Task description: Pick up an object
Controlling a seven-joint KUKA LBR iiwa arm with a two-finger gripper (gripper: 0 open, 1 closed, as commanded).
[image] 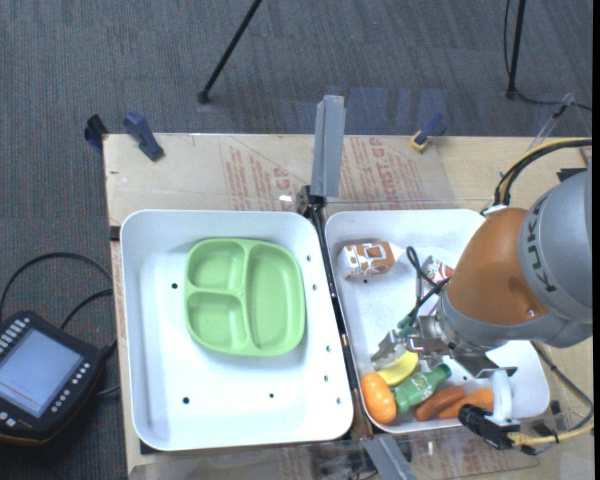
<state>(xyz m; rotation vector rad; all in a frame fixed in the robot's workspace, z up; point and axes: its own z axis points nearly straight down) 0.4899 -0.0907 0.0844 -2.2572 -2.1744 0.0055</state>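
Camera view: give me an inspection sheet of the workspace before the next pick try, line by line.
Surface: bench bears left bin and right bin side by side.
Job's things: right bin holds a small brown-and-white pack, yellow piece, orange piece, green bottle, red-orange piece.
Clutter: green divided tray in left bin; clamps on the bench edge.
Grippers: gripper low over the heap in the right bin; fingers not clear.
Cables: black-and-yellow cable by the arm; black cable on the floor.
Surroundings: teach pendant on the floor, stand legs behind.
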